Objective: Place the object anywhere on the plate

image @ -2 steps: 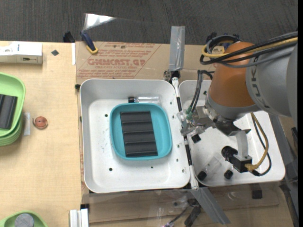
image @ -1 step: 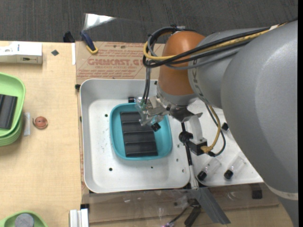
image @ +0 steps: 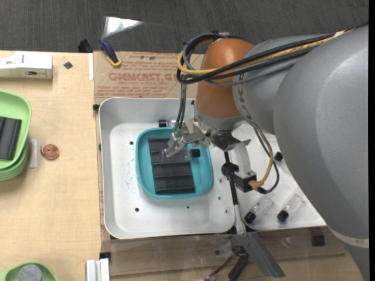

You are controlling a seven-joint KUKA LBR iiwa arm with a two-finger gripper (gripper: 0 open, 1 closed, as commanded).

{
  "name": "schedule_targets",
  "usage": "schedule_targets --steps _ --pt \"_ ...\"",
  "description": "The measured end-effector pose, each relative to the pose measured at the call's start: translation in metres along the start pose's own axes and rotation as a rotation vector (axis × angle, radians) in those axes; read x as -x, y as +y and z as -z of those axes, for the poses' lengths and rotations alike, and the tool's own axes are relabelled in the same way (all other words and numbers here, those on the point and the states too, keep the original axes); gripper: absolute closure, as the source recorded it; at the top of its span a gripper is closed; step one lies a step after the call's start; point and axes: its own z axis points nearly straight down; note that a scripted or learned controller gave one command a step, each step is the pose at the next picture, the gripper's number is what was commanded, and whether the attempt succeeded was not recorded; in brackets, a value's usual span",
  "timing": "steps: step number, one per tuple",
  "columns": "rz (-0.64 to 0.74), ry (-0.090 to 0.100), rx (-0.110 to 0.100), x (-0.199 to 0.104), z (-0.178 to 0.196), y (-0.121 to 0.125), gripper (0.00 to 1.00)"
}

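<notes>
A teal square plate [image: 144, 174] lies in the middle of the left white bin [image: 120, 206]. Dark ridged black pieces [image: 173, 178] rest on the plate, covering most of its floor. My gripper [image: 176, 143] hangs low over the plate's upper right part, just above the black pieces. A small blue-and-black bit [image: 195, 153] shows right beside the gripper, and I cannot tell whether it is held. The grey arm and its orange band [image: 225, 78] hide the bin's upper right corner.
The right bin [image: 296, 212] holds a few small clear pieces with black caps [image: 282, 215]. A cardboard sheet [image: 137, 75] lies behind the left bin. On the wooden bench at far left sit a green dish [image: 13, 157] and a small orange disc [image: 51, 151].
</notes>
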Motion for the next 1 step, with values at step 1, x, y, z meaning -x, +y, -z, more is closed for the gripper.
schedule_targets --steps 1 --pt "-0.026 0.0 0.002 0.0434 0.0355 -0.0174 0.0"
